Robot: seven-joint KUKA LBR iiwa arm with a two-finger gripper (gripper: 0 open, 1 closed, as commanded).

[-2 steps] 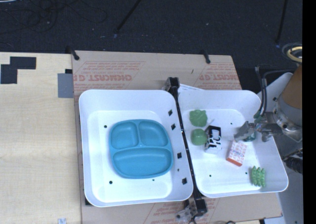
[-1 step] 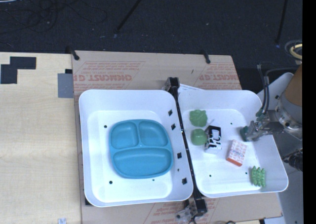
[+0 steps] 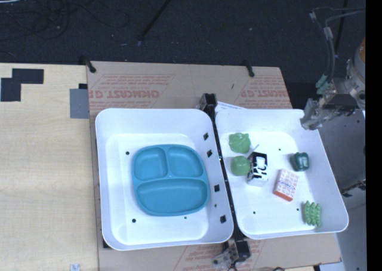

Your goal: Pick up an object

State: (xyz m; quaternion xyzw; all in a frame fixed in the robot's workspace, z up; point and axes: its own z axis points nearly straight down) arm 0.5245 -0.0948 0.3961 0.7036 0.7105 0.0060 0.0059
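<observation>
Object candidates: all loose items sit in the right bin (image 3: 327, 171); task names no specific one.
Camera view, right bin contents: two pale green lumps, upper green lump (image 3: 239, 142) and lower green lump (image 3: 240, 165), close together near the bin's left wall. A black-and-white block (image 3: 258, 168) is just beside the lower lump, possibly touching it. An orange-and-white packet (image 3: 286, 184) lies flat near the middle. A dark green round piece (image 3: 300, 161) sits toward the right wall, apart from the rest. A ridged green piece (image 3: 311, 213) lies at the near right corner.
Camera view, left bin (image 3: 113, 144): holds a blue divided plate (image 3: 170, 179), lying flat, roughly centred.
Gripper (image 3: 314, 116): at the right bin's far right corner, above the rim, well apart from every item. Nothing visible between the tips.
Pincer state: cannot tell, too small and blurred to read.
Step in hand: my read is pre-approach; arm parked at the bin edge, no target committed, pick not yet done.
Next move: travel in over the bin, then descend on one item.
Best target, judgement: dark green round piece, nearest and isolated, so clean clearance on both sides.
Risk: the lump and block cluster is crowded; a descent there could nudge neighbours. The flat packet offers little height to pinch.
</observation>
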